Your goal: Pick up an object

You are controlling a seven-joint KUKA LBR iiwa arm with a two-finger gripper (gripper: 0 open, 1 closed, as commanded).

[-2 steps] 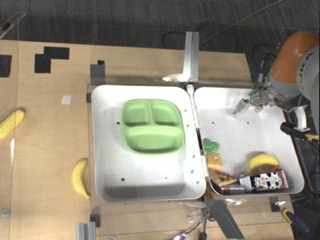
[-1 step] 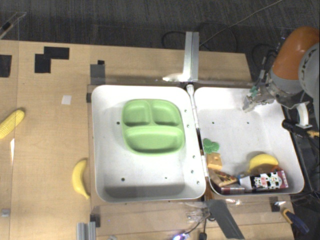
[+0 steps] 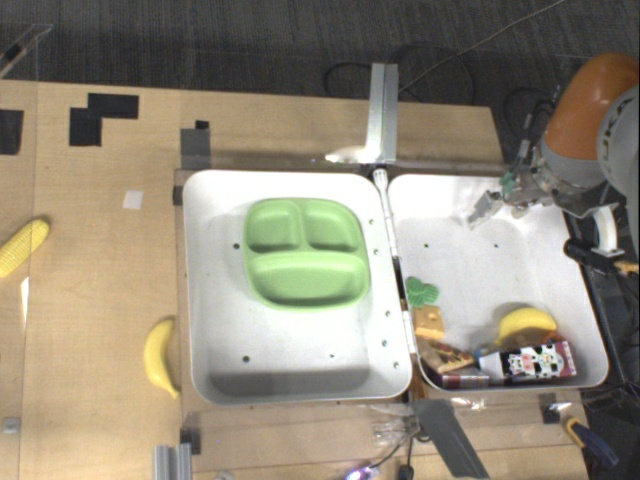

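1. Reaching in from the right of the frame, I am hovering my hand [image 3: 487, 211] over the upper part of the right bin [image 3: 560, 268]; my fingers are spreading apart, pinching nothing.
2. Objects are lying heaped in that bin's lower corner: a yellow banana [image 3: 526, 322], a dark patterned box [image 3: 535, 361], a green toy [image 3: 421, 293] and a brown piece [image 3: 429, 322].
3. A green divided plate [image 3: 304, 251] is sitting in the left bin [image 3: 215, 298].
4. Another banana [image 3: 160, 356] and a corn cob [image 3: 22, 247] are lying on the counter [image 3: 90, 318] at the left of the frame.
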